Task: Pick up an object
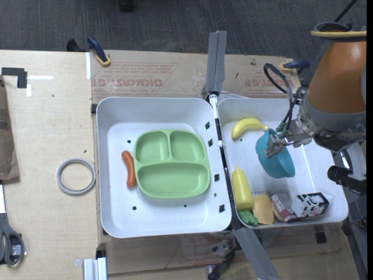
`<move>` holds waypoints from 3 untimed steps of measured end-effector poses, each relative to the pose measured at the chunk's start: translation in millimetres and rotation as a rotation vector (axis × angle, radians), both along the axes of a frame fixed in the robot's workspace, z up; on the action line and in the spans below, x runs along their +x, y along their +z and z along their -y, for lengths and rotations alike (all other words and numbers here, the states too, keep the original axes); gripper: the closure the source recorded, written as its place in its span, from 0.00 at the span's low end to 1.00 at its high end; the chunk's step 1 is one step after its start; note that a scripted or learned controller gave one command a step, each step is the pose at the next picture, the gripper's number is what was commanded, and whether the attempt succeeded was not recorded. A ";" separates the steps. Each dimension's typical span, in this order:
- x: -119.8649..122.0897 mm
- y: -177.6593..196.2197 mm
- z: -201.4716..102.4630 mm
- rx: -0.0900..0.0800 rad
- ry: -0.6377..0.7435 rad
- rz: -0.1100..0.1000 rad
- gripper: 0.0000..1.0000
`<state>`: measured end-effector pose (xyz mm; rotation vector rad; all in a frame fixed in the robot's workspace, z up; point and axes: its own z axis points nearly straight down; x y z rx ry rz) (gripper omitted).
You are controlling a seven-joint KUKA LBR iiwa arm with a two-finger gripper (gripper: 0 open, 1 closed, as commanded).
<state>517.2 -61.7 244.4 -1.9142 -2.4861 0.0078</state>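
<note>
The blue bowl (275, 156) sits tipped on its side in the middle of the right bin (332, 179), its rim turned toward the arm, and the hand (275, 146) is right at that rim, its fingers closed on the edge of the bowl, so it looks gripped between them. Just left of the bowl, toward the far side, a yellow banana (247, 126) lies curved on the white floor. Nearer to me, along the left wall of that bin, a yellow squeeze bottle (241, 188) lies with a green thing (249, 217) at its near end, and beside them a pale yellow-orange piece (263, 208), a small pinkish packet (283, 206) and a black-and-white carton (312, 205) crowd the near edge. The arm (341, 80) comes in from the right, its orange band big over the far right corner. In the left bin (111, 174) a green divided plate (172, 163) lies flat in the middle, with an orange sausage-shaped toy (129, 168) just beside its left edge. Out on the worktop (41, 127), well left of the bins, there is a grey ring (76, 175).
</note>
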 end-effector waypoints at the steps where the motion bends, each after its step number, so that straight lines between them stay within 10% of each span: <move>1: -3.0 -114.6 60.4 0.003 0.052 -0.001 1.00; 2: -2.9 -114.5 60.3 0.003 0.053 0.000 0.00; 3: 86.9 -155.6 84.8 0.003 0.120 0.002 0.00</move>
